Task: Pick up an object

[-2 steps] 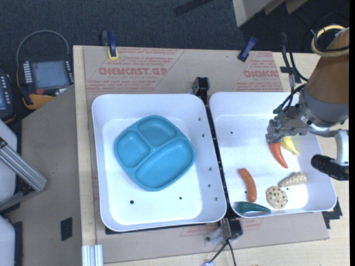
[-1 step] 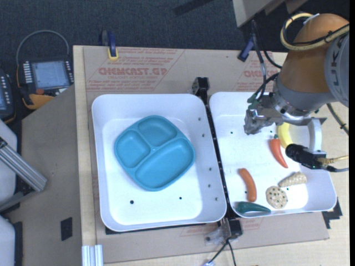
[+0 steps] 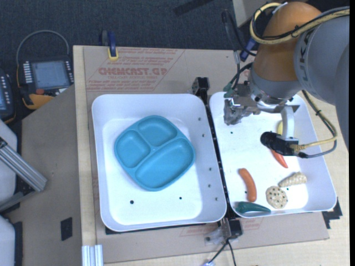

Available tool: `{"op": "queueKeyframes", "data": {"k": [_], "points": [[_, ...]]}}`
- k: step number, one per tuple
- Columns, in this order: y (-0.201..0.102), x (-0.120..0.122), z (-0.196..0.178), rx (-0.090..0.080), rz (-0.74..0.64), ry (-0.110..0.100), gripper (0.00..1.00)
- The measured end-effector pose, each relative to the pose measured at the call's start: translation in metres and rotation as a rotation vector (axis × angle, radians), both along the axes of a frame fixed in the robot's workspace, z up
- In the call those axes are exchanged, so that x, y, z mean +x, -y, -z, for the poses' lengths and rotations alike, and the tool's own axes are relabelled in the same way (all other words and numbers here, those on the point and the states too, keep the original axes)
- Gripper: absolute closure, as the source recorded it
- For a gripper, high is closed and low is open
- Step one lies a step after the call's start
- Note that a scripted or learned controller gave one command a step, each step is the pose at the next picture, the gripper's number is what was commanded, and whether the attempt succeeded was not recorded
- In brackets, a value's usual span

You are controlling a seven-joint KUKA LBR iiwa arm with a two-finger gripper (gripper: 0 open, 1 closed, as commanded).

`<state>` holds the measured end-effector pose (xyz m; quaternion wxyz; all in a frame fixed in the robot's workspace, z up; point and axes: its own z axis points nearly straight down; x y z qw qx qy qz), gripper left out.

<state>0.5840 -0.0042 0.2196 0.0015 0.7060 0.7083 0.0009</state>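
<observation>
My gripper (image 3: 232, 115) hangs over the far left part of the right bin (image 3: 238, 159), above bare white floor. Toward the near end of that bin lie an orange sausage (image 3: 248, 184), a round speckled cookie (image 3: 275, 197), a pale bread piece (image 3: 293, 179) and a teal object (image 3: 252, 208) against the near wall. A red-orange pepper-like piece (image 3: 280, 159) lies beside a black fitting on the arm (image 3: 275, 142). A sliver of something yellow (image 3: 279, 127) peeks from under the arm. All of these sit well toward the near side from the gripper.
The left bin (image 3: 105, 148) bears a blue divided plate (image 3: 155, 152). A black clamp (image 3: 201, 85) sits at the far end of the ridge between the bins. The grey and orange arm (image 3: 288, 43) covers the right bin's far right corner.
</observation>
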Motion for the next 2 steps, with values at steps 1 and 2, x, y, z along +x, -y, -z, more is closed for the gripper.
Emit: {"op": "queueKeyframes", "data": {"k": [1, 2], "points": [[-0.037, 0.019, -0.002, 0.001, 0.002, -0.001, 1.00], [-0.085, 0.032, 0.001, 0.001, 0.000, -0.001, 1.00]]}}
